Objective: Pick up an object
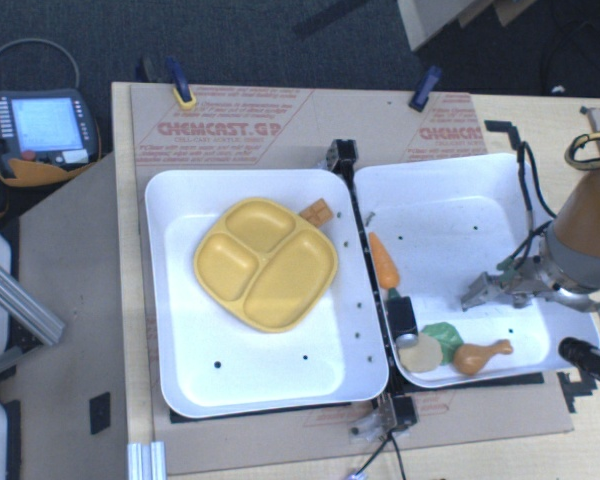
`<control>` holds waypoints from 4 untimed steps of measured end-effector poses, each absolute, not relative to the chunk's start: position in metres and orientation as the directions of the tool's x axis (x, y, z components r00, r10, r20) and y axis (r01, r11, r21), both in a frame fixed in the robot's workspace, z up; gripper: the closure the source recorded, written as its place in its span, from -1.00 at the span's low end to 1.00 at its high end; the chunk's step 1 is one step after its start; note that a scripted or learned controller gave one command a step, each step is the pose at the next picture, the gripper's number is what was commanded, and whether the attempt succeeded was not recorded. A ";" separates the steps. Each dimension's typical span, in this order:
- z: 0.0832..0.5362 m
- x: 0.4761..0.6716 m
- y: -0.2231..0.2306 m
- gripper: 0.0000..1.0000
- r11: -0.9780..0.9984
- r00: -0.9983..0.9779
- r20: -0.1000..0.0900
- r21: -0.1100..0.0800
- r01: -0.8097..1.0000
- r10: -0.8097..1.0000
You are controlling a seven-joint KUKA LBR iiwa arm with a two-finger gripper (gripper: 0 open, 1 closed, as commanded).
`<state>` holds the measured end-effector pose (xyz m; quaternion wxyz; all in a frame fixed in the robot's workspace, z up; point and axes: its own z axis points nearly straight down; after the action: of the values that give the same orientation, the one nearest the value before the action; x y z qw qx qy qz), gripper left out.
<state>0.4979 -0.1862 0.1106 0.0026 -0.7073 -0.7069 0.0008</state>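
Observation:
My gripper hangs over the right bin, near its right side, with its metal fingers spread apart and nothing between them. A brown drumstick toy lies just below it by the bin's front wall. Beside that sit a green leafy piece and a pale round piece. An orange carrot lies along the bin's left wall, with a small black block below it.
The left bin holds a yellow divided plate, and a small brown block pokes out at the plate's upper right. A black divider runs between the bins. A cable arcs over the right bin's back corner.

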 end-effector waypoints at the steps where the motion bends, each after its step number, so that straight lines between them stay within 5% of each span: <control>1: 0.089 0.499 -0.188 -1.00 -0.003 0.003 0.001 -0.001 1.000 1.000; 2: 0.104 0.504 -0.186 1.00 0.001 -0.001 0.003 0.012 1.000 1.000; 4: 0.203 0.497 -0.185 1.00 0.002 -0.002 -0.003 0.006 1.000 1.000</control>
<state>0.4971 -0.1850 0.2029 -0.0033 -0.7065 -0.7077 -0.0011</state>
